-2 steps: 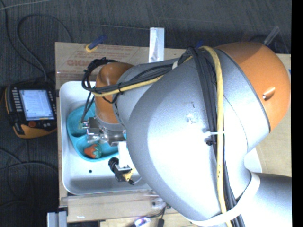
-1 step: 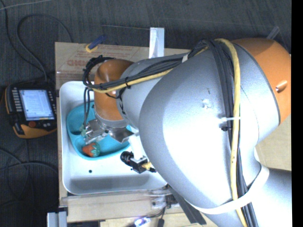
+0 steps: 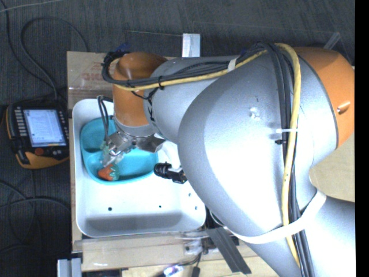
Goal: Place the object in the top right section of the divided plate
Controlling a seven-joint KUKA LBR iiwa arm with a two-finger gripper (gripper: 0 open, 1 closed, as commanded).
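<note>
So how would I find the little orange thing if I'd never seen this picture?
Look for the white bin on the left of the bench, under the big grey arm. Inside it sits a bright blue plate. The small orange object lies at the plate's lower left edge, just below the tool, and it is the only orange thing on the blue.

1 fixed camera looks down on the bench at a slant from above. The grey arm (image 3: 253,126) enters from the right, so near the lens that it hides most of the right half. On the left the view takes in 1 white bin (image 3: 81,201), and beyond the bench edge a handheld control pendant (image 3: 37,133) on dark floor (image 3: 34,51)
</note>
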